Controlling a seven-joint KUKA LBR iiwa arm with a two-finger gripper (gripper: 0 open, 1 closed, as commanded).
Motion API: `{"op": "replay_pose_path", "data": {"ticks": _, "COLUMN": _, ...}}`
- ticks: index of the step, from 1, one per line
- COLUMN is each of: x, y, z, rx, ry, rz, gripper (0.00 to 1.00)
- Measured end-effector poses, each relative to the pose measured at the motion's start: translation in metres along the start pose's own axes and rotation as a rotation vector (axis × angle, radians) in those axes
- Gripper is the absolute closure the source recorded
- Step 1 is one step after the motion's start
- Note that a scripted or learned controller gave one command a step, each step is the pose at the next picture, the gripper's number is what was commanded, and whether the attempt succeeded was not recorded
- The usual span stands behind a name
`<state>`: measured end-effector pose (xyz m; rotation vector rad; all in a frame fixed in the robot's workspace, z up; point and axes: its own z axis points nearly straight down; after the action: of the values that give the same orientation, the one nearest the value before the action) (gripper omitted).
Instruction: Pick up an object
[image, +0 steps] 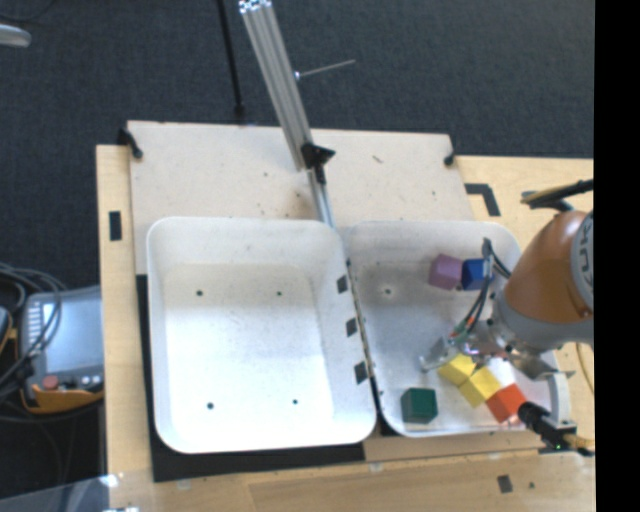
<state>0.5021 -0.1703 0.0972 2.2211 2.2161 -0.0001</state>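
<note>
Tool over the blocks in the right bin.

Two yellow blocks (470, 377) lay touching, just under the tool (462, 352), whose finger state I could not tell. One orange block (506, 401) sat right of them, one green block (419, 404) left, one purple block (446, 271) and one blue block (473, 274) farther back, all in the right bin (400, 300).

No text, label, brand or number can be read anywhere on the bench. The small dark marks along the divide between the two bins (350, 300) and on the wooden bench top (480, 195) look like plain tape or brackets, perhaps bearing print, but they are too small to tell.
</note>
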Motion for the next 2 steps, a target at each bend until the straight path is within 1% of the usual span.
{"op": "replay_pose_path", "data": {"ticks": 1, "x": 0.0, "y": 0.002, "z": -0.012, "rx": -0.004, "ry": 0.002, "rz": 0.007, "gripper": 1.0}}
{"op": "replay_pose_path", "data": {"ticks": 2, "x": 0.001, "y": 0.003, "z": -0.056, "rx": -0.003, "ry": 0.001, "rz": -0.006, "gripper": 1.0}}
